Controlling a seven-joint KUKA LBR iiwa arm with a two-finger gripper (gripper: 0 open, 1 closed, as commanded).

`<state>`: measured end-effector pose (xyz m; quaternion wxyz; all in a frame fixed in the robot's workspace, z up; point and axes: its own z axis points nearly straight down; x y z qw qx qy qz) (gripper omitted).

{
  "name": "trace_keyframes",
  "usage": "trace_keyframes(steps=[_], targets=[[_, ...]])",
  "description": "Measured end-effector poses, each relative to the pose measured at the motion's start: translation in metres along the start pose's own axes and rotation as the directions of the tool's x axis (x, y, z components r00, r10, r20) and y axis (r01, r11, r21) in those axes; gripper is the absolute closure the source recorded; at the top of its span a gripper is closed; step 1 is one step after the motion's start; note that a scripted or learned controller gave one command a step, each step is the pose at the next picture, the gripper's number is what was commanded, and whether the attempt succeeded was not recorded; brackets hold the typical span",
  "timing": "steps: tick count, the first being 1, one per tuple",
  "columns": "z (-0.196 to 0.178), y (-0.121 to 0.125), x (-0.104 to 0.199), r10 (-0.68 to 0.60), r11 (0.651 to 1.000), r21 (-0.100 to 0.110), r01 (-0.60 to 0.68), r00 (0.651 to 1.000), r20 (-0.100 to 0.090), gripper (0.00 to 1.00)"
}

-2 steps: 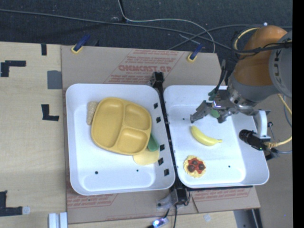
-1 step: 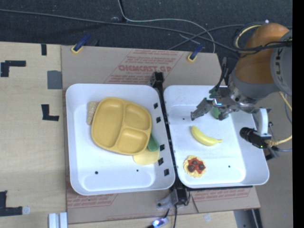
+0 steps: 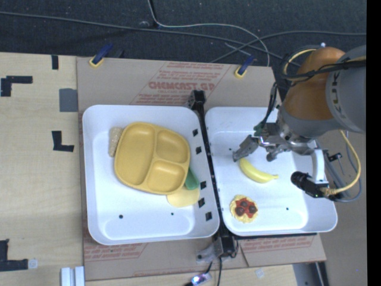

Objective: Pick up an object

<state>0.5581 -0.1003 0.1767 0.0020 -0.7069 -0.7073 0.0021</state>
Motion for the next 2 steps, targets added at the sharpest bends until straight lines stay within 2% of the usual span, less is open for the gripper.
trace_keyframes(steps=[1, 2], targets=[[0.063, 0.003, -0.002, 0.0, 1.0, 0.002, 0.0, 1.0, 0.0, 0.0], [0.093, 0.003, -0.002, -0.001, 1.0, -0.004, 0.001, 1.0, 0.001, 0.0]])
